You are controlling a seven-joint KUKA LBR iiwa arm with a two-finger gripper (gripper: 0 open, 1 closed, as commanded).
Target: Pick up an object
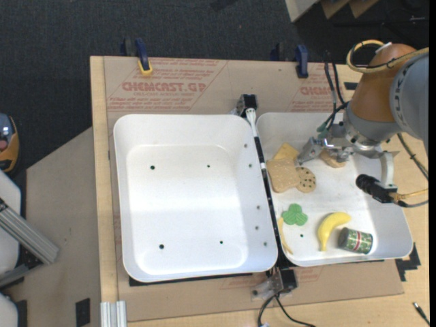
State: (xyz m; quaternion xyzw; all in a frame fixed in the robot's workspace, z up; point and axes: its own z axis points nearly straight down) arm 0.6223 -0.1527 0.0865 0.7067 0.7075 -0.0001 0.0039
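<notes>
The right bin (343,197) holds several small items. My gripper (325,148) hangs low over its far side, right above a tan piece (334,160) that is partly hidden under it. To the gripper's left lie a yellow wedge (286,153), a tan toast slice (280,175) and a chocolate-chip cookie (306,180). Nearer the front are a green clover-shaped piece (294,215), a banana (330,227) and a green can (356,240) on its side. Nothing is seen lifted.
The left bin (184,196) sits beside the right one, with a shared rim (261,176) between them. A black cable plug (374,187) hangs from the arm over the right bin. Blue clamps (142,52) grip the board's far edge.
</notes>
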